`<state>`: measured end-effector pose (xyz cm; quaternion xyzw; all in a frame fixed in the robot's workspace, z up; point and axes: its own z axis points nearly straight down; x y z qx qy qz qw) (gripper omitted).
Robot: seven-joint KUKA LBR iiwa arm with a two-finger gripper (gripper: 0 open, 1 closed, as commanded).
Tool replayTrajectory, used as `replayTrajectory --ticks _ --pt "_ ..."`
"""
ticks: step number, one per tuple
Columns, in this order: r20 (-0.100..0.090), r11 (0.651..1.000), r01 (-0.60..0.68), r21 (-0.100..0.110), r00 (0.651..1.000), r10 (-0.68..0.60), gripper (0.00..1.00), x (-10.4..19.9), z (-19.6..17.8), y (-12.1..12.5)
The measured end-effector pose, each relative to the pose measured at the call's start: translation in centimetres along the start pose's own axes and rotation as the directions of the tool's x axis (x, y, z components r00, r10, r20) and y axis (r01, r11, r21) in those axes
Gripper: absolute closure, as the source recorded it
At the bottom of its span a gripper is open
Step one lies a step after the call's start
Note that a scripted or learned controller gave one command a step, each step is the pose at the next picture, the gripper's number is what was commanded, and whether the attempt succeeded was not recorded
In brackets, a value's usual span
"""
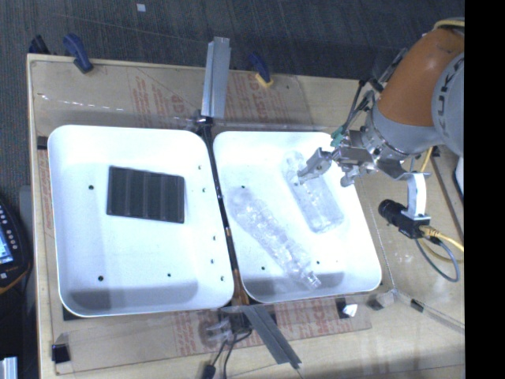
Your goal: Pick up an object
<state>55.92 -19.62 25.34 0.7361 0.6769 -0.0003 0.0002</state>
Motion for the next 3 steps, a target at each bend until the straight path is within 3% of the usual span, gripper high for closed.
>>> replayTrajectory --ticks 1,2,3 --pt "-0.002 1.0 0.03 0.004 1.0 -0.03 0.0 -0.9 2.3 0.2" --pt "0.0 0.994 -0.112 0.0 0.994 0.112 0.0 -1.2 3.0 0.8" --pt "0.001 0.973 -0.231 0.0 0.973 0.231 0.0 -1.0 1.0 -0.6"
